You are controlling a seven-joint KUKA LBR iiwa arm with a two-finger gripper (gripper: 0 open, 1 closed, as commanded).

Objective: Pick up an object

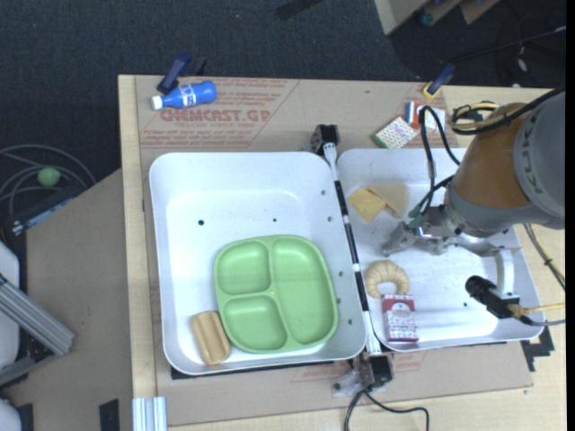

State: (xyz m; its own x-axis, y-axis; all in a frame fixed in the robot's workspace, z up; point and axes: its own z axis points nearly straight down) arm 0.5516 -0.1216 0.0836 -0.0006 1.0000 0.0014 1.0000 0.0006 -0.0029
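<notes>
Item of interest: a curled, tan-brown pastry (387, 280) lying flat in the right bin (449, 285), close to that bin's left wall and toward its near end. Touching its near side is a red packet (400, 319), label up.

My pincer (402, 239) sits low in the same bin, just beyond the pastry on the far side and apart from it, pointing left. Whether it is wide or narrow I cannot tell; nothing is seen held in it. My arm (490, 173) enters from the right, bent down over the bin's right half.

Farther still lie two wedges, one yellow (367, 204) and one paler (393, 197), touching each other.

The left bin (234, 196) carries a green divided plate (274, 293) and a tan slab (209, 337) at its near-left corner. On the counter (225, 124), far left, lies a blue bottle (184, 95).
</notes>
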